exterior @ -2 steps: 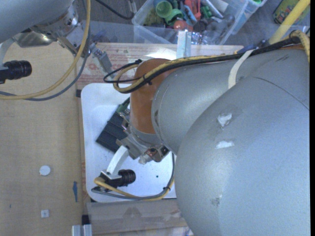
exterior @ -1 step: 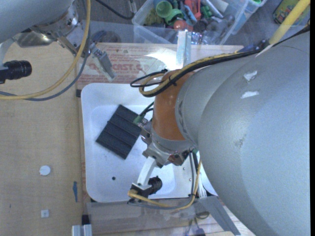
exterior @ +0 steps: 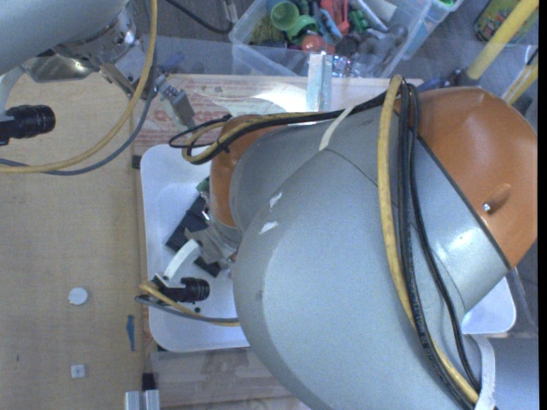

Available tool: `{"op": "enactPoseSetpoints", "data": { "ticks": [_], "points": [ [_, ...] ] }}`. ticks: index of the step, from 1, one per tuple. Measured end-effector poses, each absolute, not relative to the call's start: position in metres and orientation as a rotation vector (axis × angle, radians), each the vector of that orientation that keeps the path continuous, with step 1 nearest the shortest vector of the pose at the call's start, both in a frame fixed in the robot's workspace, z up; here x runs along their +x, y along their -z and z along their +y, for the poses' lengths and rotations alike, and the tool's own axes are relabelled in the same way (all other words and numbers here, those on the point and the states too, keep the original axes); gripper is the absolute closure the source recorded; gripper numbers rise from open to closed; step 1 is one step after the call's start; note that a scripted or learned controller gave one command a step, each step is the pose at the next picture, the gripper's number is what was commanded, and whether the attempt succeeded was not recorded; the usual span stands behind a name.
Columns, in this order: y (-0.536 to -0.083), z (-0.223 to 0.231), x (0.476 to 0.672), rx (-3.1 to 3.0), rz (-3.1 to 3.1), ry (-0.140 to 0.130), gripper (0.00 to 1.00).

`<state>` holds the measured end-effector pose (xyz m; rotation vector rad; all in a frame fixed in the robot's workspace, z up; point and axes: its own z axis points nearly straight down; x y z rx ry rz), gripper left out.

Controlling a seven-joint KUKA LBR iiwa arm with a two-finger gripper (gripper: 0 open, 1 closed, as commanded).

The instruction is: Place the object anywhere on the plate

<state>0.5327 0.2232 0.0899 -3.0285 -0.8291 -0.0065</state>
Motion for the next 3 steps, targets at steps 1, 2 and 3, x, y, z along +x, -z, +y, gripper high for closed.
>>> {"op": "enactPoseSetpoints", "data": {
  "ticks": [1,2,3],
  "points": [
    [-0.087,0.22,0.528,-3.029,-0.825,-0.026,0.0],
    [-0.098,0.222,0.531,-3.03,-0.823,-0.006,1.0],
    [-0.1,0.221,0.531,-3.028,-0.822,-0.012,0.0]
  ]
}}
